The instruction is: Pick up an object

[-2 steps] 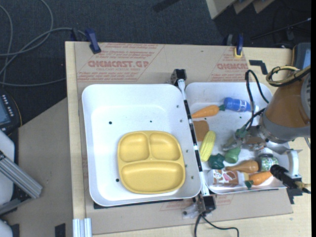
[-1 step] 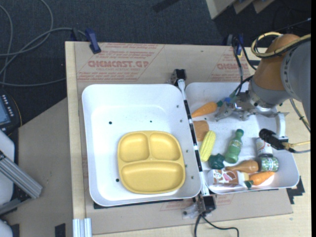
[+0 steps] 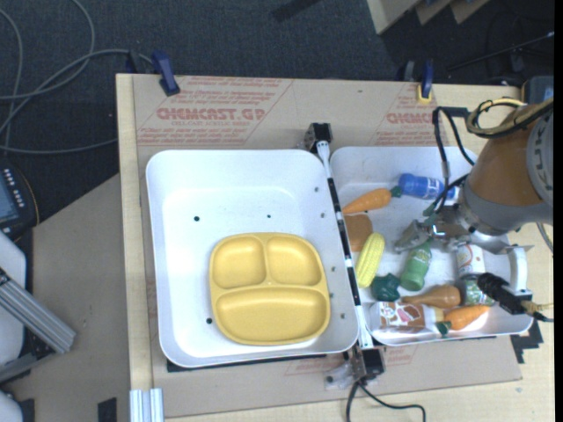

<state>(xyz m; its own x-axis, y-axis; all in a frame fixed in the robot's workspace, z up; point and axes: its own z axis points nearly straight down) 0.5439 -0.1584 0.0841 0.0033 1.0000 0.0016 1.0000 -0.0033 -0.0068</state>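
Hovering low over the right bin (image 3: 519,328), the pincer (image 3: 428,233) sat just above and touching-close to the green toy bottle (image 3: 414,267), the likeliest pick target. Bottle lay in the middle of the right bin, long axis running roughly near-to-far with a slight tilt, its upper end toward the pincer and its base toward the near rim. Pincer reached in from the right, metal fingers (image 3: 412,234) pointing left; nothing was visibly between them. How far apart they stood could not be told from this angle.

Neighbours of the bottle: toy corn cob (image 3: 370,258) just to its left, standing nearly parallel; dark green toy piece (image 3: 385,287) touching or nearly touching at its lower left; brown drumstick-like toy (image 3: 434,298) just below; orange carrot (image 3: 466,317) at the near right corner, beside a printed card or packet (image 3: 403,316). Farther back lay a second carrot (image 3: 367,201) and a blue bottle (image 3: 419,185).

Left bin (image 3: 167,236) held a yellow divided plate (image 3: 268,288), well apart from the action. Both bins rested on the worktop (image 3: 220,112).

Judgement: the bottle lay directly below-left of the pincer; crowding by corn and drumstick risked a fouled grasp.
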